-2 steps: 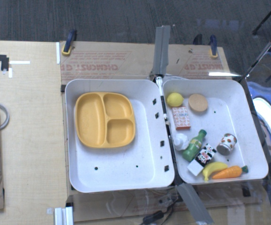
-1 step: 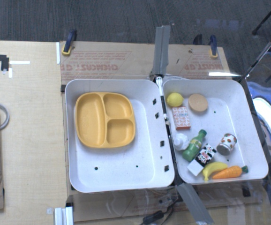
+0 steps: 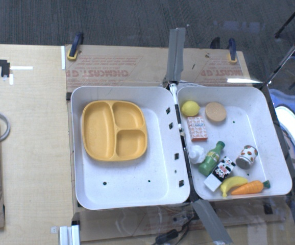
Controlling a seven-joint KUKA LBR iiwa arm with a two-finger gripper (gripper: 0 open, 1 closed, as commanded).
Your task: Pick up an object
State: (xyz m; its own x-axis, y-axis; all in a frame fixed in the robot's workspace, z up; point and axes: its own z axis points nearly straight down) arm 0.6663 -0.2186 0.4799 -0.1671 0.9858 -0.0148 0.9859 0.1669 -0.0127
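Lemon (image 3: pixel 190 108), banana (image 3: pixel 231 184) and carrot (image 3: pixel 248 188) lie in right bin (image 3: pixel 262 121); yellow tray (image 3: pixel 114 130) sits in left bin (image 3: pixel 137 185); claw's state cannot be told.

You cannot judge the arm's pose from this moment, near or far, left or right; the gripper's state is likewise impossible to tell.

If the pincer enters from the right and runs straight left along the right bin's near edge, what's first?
Likely the carrot, then the banana, if it travels low; height unclear.
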